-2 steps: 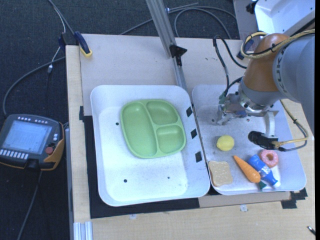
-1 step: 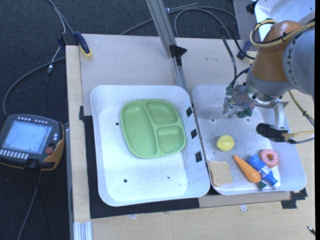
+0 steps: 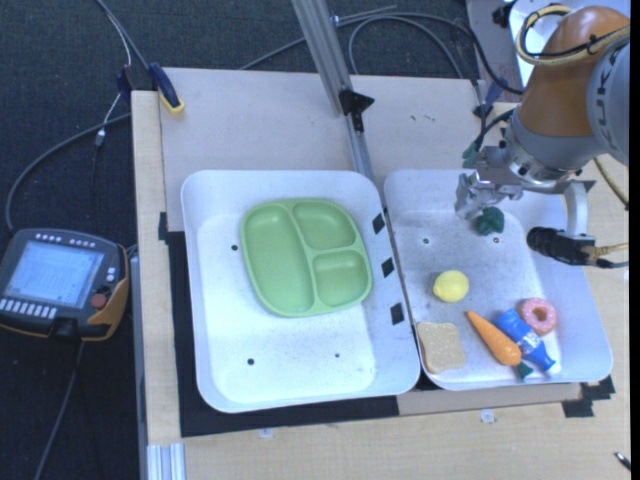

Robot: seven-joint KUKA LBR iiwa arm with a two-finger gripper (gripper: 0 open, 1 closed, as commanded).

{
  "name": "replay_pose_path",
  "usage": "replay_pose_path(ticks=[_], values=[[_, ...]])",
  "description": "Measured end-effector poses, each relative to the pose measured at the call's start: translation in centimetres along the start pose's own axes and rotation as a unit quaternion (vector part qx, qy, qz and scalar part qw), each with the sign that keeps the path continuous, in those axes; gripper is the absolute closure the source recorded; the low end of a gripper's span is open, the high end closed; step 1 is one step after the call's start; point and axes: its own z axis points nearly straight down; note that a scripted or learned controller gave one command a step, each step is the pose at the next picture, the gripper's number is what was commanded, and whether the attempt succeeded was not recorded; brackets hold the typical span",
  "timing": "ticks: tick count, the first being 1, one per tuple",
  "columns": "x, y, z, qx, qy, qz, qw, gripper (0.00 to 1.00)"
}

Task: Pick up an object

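Gripper [image 3: 483, 206] sits low over the far part of the right bin [image 3: 590, 313]; a small dark green object [image 3: 490, 222] is right at its fingertips, touching or just under them. Can't tell if it's pinched or if the jaws are apart or together.

Nearer in the right bin: yellow ball [image 3: 451, 286] mid-bin, bread slice [image 3: 440, 347] at the near left corner, orange carrot [image 3: 493, 337] just right of it, blue bottle-like item [image 3: 526, 340] beside the carrot, pink donut [image 3: 539, 315] touching the blue item's far end.

Left bin [image 3: 215, 258] holds a green divided plate [image 3: 305, 255] with three compartments.

Both bins sit on a tan bench [image 3: 260, 118]. Teach pendant [image 3: 62, 283] lies on dark carpet at the left, with cables around it.
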Motion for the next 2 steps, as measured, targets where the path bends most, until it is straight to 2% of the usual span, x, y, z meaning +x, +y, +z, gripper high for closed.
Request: replay_pose_path(ticks=[1, 2], values=[[0.0, 0.1, -1.5, 0.002, 0.000, 0.000, 1.0000, 1.00], [5.3, 0.7, -2.8, 0.002, 0.001, -0.002, 1.0000, 1.00]])
